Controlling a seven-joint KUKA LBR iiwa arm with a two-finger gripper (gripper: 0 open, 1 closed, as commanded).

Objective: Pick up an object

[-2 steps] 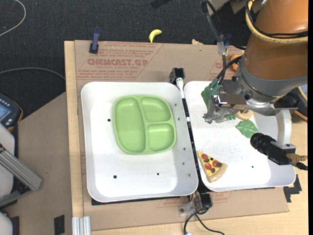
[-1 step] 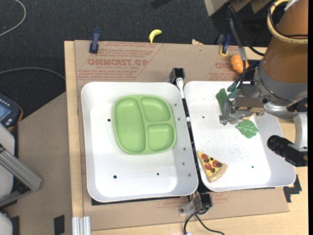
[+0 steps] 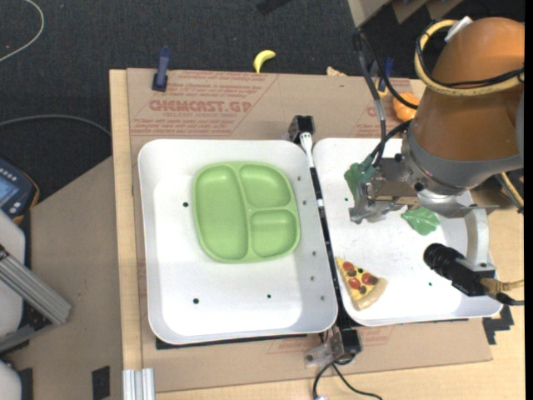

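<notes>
My gripper (image 3: 363,200) hangs over the upper left part of the right white bin (image 3: 391,307), below the grey wrist and its orange band. A dark green piece (image 3: 358,175) lies right beside the gripper's upper edge; whether it is touched or held is unclear. A lighter green leaf-like piece (image 3: 420,220) lies just right of the gripper, partly under the arm. A toy pizza slice (image 3: 361,282) rests near the bin's front left corner, apart from the gripper.
The left white bin (image 3: 166,298) holds a green divided plate (image 3: 246,211). A black clip (image 3: 301,127) sits where the two bins meet at the back. A yellow banana (image 3: 264,58) and an orange thing (image 3: 405,105) lie beyond the bins. A blue clamp (image 3: 161,68) stands at the back left.
</notes>
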